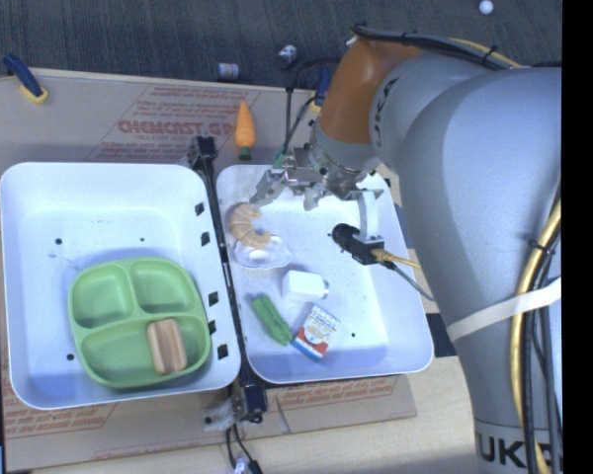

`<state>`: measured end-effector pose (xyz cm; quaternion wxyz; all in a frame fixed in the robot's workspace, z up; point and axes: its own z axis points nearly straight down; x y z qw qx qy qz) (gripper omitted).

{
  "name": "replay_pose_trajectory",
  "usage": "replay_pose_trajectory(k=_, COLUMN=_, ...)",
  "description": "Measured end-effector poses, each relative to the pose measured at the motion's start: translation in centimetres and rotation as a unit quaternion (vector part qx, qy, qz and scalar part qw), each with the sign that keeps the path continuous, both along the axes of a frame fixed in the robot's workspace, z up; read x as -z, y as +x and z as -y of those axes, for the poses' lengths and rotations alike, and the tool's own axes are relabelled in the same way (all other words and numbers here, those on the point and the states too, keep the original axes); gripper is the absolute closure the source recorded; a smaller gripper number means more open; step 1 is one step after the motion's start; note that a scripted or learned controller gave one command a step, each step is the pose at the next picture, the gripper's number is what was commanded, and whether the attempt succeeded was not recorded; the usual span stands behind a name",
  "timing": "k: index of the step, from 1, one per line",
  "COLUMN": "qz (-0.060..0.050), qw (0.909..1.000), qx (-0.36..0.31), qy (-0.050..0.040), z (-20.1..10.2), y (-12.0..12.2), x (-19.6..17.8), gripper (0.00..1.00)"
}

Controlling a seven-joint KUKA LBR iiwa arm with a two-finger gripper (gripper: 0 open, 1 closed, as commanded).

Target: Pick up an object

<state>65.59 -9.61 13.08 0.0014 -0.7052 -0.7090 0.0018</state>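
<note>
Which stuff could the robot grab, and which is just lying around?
Could grab, in the right bin: croissant, green pea pod, white block, small carton; gripper is above them.

Lying around: green divided plate with wooden piece, orange carrot, blue clamp.

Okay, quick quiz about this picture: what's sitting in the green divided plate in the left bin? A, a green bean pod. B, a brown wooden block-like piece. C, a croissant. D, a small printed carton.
B: the brown wooden block-like piece lies in a lower compartment of the green divided plastic plate in the left white bin, while the croissant, pod and carton lie in the right bin.
</note>
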Motion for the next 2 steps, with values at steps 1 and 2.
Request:
replay_pose_trajectory(k=1, qz=0.000, qw=1.0000, qx=-0.002, qy=0.0001, z=0.0, y=0.1, x=-1.1, gripper=1.00)
replay_pose_trajectory(k=2, qz=0.001, qw=1.0000, qx=-0.001, qy=0.0002, z=-4.7, y=-6.3, x=-6.2, gripper=1.00)
